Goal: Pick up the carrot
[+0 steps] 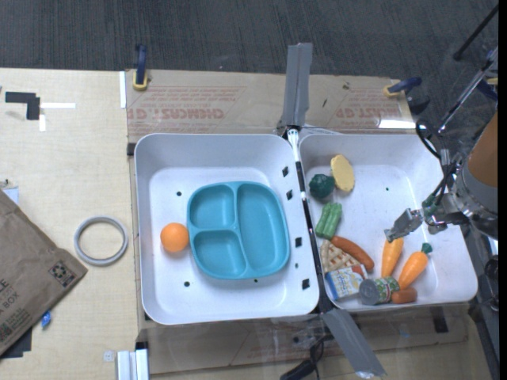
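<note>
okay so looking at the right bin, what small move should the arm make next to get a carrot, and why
Probably lower the end effector slightly onto the nearer carrot. It hangs just above that carrot's top end, and a second carrot lies close beside it.

carrots: two orange toy carrots lying side by side, just apart, in the right bin's near right part
left carrot (390,257): standing nearly upright in view
right carrot (413,266): green-topped, tilting right, top pointing away
</note>
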Controlling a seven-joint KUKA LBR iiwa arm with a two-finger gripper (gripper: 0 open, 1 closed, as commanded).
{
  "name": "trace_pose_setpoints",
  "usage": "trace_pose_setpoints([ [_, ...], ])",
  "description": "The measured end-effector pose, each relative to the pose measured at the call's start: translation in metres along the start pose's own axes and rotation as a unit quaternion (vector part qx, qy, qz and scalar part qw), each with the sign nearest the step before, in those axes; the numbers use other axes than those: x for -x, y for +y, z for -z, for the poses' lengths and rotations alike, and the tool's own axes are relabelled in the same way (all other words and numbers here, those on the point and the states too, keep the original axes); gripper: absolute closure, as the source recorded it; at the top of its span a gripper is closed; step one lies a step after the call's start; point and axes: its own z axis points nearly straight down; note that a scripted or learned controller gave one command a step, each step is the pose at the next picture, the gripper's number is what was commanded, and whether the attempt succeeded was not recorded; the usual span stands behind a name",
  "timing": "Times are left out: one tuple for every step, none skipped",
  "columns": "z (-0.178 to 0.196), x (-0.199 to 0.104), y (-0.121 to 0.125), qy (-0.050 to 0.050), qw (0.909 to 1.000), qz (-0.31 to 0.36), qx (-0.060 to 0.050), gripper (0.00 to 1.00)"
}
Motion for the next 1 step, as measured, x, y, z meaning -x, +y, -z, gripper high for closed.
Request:
trace_pose_setpoints([
  [-0.1118, 0.0549, -0.0029, -0.002, 0.9965, -0.084, 0.008, 0.0],
])
